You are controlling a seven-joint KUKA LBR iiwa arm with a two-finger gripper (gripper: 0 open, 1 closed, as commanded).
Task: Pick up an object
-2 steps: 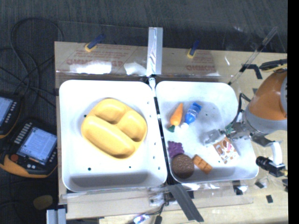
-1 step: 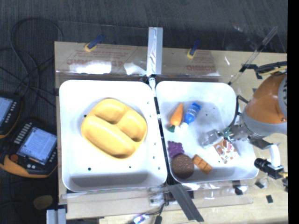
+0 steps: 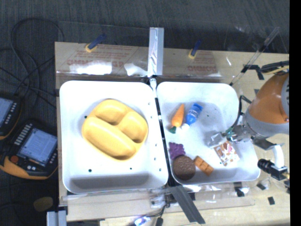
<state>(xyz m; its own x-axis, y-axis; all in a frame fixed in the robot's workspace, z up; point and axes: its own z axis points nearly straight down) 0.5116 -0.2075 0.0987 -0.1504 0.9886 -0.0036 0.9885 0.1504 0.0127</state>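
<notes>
While its open-or-closed state is unclear, gripper (image 3: 221, 138) hangs near right bin's (image 3: 235, 95) edge.

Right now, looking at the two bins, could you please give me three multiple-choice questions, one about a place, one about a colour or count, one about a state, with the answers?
1. Where does the big yellow object lie?
A. in the left bin
B. in the right bin
C. on the bench outside the bins

2. What colour is the small bottle beside the carrot?
A. red
B. blue
C. green

3. How does the purple object lie to the round brown object?
A. far apart, in another bin
B. just above it, close by
C. under the arm

Answers:
1. A: the big yellow object fills the middle of the left bin.
2. B: the small bottle is blue with a white part, next to the carrot.
3. B: the purple object sits just above the round brown object in the right bin.
</notes>
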